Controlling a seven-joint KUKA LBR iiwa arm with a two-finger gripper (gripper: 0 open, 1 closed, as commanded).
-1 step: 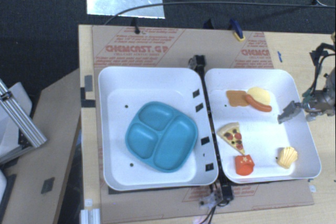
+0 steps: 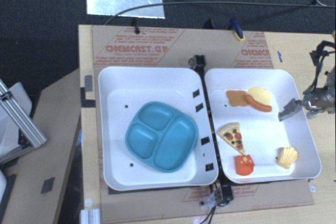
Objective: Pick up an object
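Two white bins sit side by side on your desk [image 2: 131, 42]. The left bin [image 2: 113, 86] carries a blue divided plate [image 2: 161, 136]; the right bin [image 2: 302, 157] carries all the small toy food, so your pick has to come from there.

Your gripper [image 2: 289, 110] hangs over the right bin's right rim, at about 3 o'clock from the bin's middle. You cannot tell from this angle how far it is spread, and nothing is seen between its tips.

Largest first: the hot dog [image 2: 251, 98], with its yellow bun and brown patch, lies at roughly 10 o'clock from the gripper and near it. Its sausage runs along the 10-to-4 line, so its lower end points almost at the gripper; you would likely want to close across that line. The pizza slice [image 2: 232, 136] lies at 8 o'clock, further off. The shell [image 2: 287, 157] lies at 6 o'clock, near the rim. The red piece [image 2: 244, 164] lies at 7 o'clock, near the bin's front edge.
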